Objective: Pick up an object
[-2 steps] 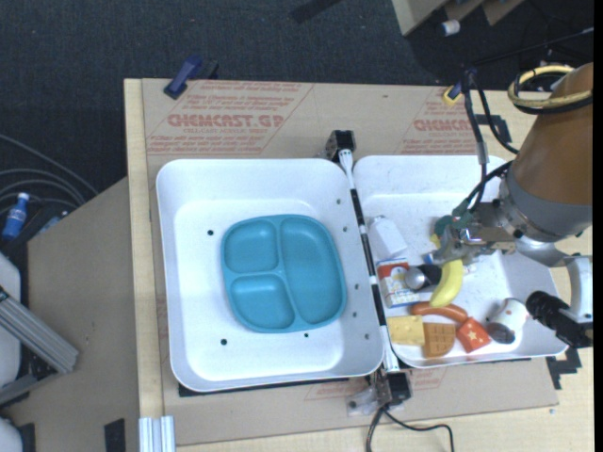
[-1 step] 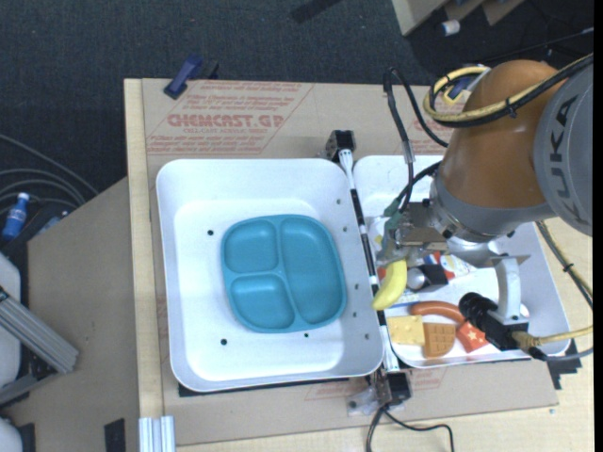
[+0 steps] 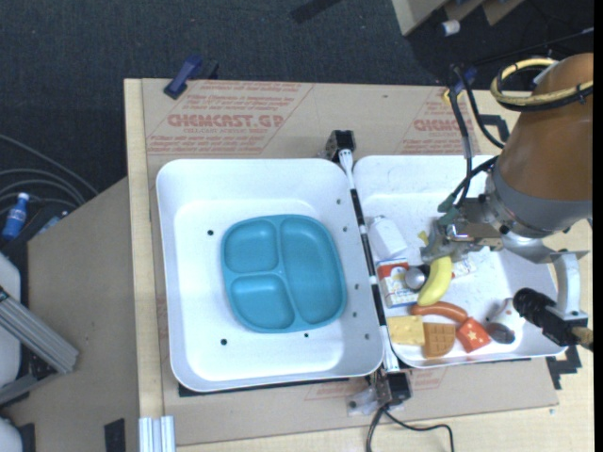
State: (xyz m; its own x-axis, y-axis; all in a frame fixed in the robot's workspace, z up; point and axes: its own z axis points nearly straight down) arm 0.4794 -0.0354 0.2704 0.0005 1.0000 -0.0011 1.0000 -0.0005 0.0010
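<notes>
The gripper (image 3: 450, 236) hangs low over the right bin (image 3: 405, 172), just above the banana (image 3: 434, 282) among the crowded toy food, seemingly lining up a grasp; whether it is apart or together, I cannot tell.

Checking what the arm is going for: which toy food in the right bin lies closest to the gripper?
The yellow banana, just under the gripper; the cheese wedge, waffle and red sausage lie nearer the bin's front edge.

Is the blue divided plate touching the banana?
Apart. The camera view shows the blue plate in the left bin, the banana in the right bin.
</notes>
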